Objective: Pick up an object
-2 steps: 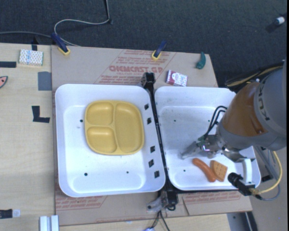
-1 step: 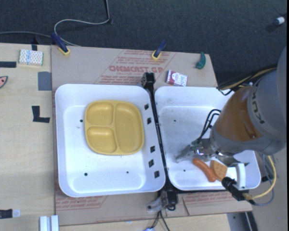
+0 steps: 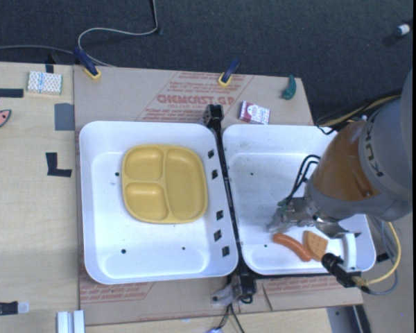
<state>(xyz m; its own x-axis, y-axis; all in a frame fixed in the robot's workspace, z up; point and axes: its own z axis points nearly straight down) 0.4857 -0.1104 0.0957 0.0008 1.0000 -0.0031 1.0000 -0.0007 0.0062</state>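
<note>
Here, end effector (image 3: 281, 217) lowered in the right bin (image 3: 263, 141), grip state not discernible, orange sausage (image 3: 292, 246) and toast (image 3: 315, 242) just beside, yellow plate (image 3: 164, 184) in the left bin (image 3: 97, 186).

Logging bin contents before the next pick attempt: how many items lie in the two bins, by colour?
Yellow: 1, the divided plate in the left bin
Orange: 2, the long piece and the wedge piece in the right bin
Total: 3

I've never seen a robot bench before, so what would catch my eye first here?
Probably the yellow divided plate, lying alone in the left bin. Next, the big grey and orange arm reaching into the right bin, its claw low beside an orange sausage-like piece and a toast-like piece.
</note>
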